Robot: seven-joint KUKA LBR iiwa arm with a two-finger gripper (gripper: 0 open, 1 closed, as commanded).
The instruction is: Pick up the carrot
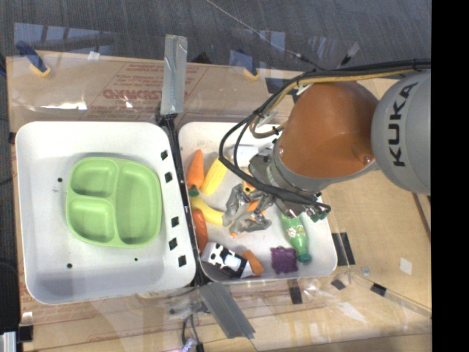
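- Orange, tapered and topped with green at its lower end, the carrot (195, 169) lies in the right bin (322, 264), close against that bin's left wall, near its far-left part.
- Its long axis runs nearly straight up and down the view, slightly tilted; the narrow tip points away toward the far wall, the green stub toward the near side.
- One carrot can be counted with confidence; a second orange-red piece (200, 228) lies further down the same wall, and a small orange piece (253, 261) sits near the bin's front, but what they are is unclear.
- Just right of the carrot, a yellow piece (214, 176) leans at a slant, and another yellow piece (210, 214) lies below it.
- One black-and-white toy (223, 259), one purple item (283, 258) and one green bottle (297, 235) lie along the bin's front and right.
- The hand (247, 213) hangs in the middle of the right bin, to the right of and below the carrot, apart from it; whether its metal fingers are spread or closed cannot be told, and some orange shows among them.
- The arm's orange band (326, 134) and grey body (403, 134) cover the bin's far-right part.
- Two white bins sit side by side on the surface (88, 75); the left bin (37, 167) holds one green divided plate (115, 202) with three compartments.
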